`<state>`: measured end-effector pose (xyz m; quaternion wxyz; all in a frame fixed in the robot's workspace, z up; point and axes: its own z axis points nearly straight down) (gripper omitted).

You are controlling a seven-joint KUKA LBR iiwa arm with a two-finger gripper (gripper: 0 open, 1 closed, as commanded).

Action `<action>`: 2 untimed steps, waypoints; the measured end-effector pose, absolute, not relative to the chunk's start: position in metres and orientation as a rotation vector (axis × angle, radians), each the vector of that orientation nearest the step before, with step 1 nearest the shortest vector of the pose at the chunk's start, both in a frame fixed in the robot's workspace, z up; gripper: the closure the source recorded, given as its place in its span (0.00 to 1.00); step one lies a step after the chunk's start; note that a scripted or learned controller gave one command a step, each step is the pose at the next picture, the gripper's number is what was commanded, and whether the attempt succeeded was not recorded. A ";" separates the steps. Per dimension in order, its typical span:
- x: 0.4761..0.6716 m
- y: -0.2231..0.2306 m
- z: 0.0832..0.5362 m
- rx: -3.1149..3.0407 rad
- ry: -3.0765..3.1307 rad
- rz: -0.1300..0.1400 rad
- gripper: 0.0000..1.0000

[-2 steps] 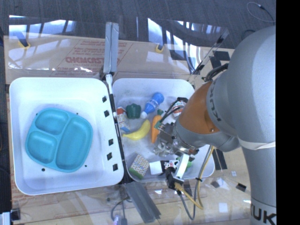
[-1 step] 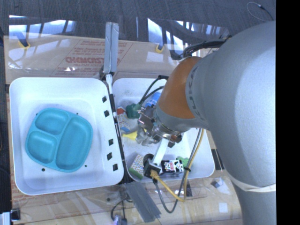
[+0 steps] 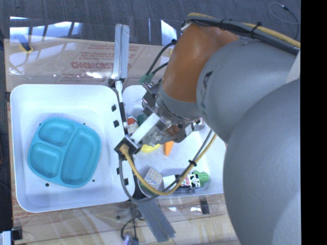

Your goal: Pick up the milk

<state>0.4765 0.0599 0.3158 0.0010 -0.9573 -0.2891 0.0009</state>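
Huge grey arm (image 3: 255, 121) hogs the right side, orange band (image 3: 186, 60) sitting just above the wrist. It's reaching down into the right bin (image 3: 217, 154). The milk (image 3: 193, 180) looks like a small carton with black-and-white cow patches and a green end, lying on its side near the front edge of that bin, beside a patterned little block (image 3: 153, 177). The gripper (image 3: 153, 134) hangs over the bin's left part, close to a yellow thing (image 3: 148, 148) and an orange carrot-like piece (image 3: 168, 148) — well apart from the milk. Whether it's spread or pinched, I honestly can't tell. Left bin (image 3: 20, 137) has a blue divided plate (image 3: 64, 152).
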 end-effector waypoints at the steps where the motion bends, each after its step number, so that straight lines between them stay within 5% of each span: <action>1: 0.475 0.073 0.261 -3.097 -0.514 0.013 1.00; 2: 0.475 0.028 0.190 -2.983 -0.975 0.013 1.00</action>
